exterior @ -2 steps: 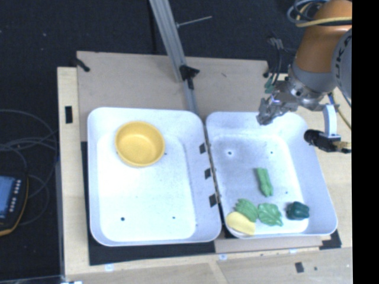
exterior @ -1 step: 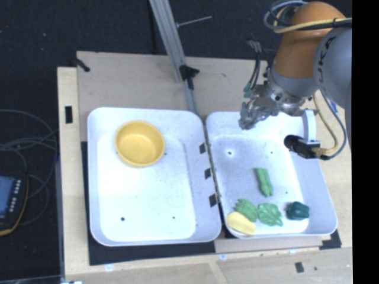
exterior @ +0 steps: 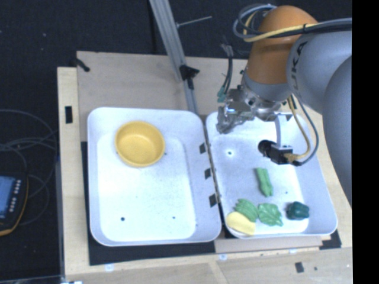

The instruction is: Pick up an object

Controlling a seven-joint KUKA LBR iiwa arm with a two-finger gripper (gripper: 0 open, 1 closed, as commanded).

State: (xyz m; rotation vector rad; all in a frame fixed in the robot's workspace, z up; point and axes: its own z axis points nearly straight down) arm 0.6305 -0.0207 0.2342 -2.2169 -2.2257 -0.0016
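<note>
In the right bin (exterior: 308,176) lie several small objects: a long green piece (exterior: 264,181), two leafy green pieces (exterior: 246,209) (exterior: 270,214), a dark green piece (exterior: 297,210) and a pale yellow piece (exterior: 240,223) at the front edge. A yellow bowl (exterior: 140,143) sits in the left bin (exterior: 148,218). My gripper (exterior: 225,123) hangs over the far left corner of the right bin, well behind the objects, with nothing visible between its fingers.
A grey metal bar (exterior: 172,40) slants down from the top toward the divider between the bins. A black cable connector (exterior: 273,151) dangles over the right bin. The large grey arm (exterior: 320,58) covers the upper right.
</note>
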